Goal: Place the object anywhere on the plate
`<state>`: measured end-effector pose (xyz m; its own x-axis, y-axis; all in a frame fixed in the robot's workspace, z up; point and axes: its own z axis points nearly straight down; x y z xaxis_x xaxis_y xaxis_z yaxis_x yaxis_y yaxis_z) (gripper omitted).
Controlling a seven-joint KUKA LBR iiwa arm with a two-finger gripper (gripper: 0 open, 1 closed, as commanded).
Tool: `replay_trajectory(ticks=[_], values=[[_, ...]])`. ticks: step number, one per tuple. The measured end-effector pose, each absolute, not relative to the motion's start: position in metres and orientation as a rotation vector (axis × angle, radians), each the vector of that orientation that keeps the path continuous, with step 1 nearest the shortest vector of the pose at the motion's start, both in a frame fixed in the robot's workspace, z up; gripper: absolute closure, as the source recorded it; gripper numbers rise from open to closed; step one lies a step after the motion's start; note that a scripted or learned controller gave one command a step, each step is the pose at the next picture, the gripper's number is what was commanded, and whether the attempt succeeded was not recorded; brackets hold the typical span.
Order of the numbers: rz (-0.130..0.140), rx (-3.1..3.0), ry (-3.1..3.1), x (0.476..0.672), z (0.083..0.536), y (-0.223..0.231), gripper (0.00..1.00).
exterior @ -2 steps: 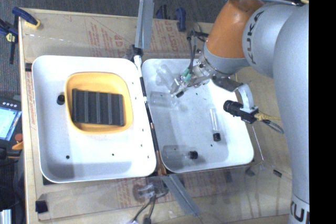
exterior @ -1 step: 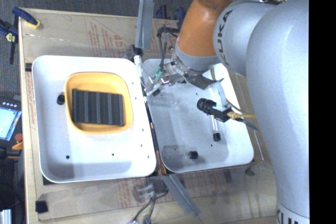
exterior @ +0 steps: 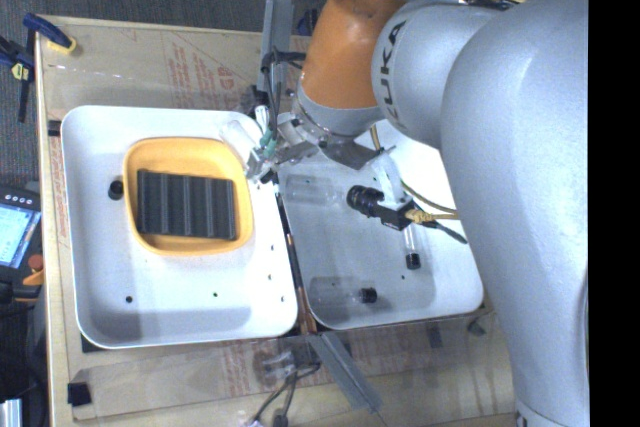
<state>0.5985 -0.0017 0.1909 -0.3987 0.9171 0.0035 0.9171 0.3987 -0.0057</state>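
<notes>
A yellow-orange plate (exterior: 180, 153) with rounded corners lies in the left bin (exterior: 150, 315). On it rests a dark grey ribbed object (exterior: 190, 205), covering most of the plate's middle. My gripper (exterior: 263, 155) hangs at the inner edge between the two bins, just off the plate's upper right corner. The grey and orange arm above hides much of it. Something small and greenish shows at its tip, too unclear to name.
The right bin (exterior: 400, 300) lies under the arm, with small dark bits at its lower part (exterior: 369, 295). A small black piece (exterior: 117, 187) sits left of the plate. A blue clamp (exterior: 50, 30) is on the bench's far left corner.
</notes>
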Motion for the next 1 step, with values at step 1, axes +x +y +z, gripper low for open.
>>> replay_trajectory(ticks=[1], values=[[0.005,-1.72,-2.622,0.5985,0.1909,-0.0018,0.0]])
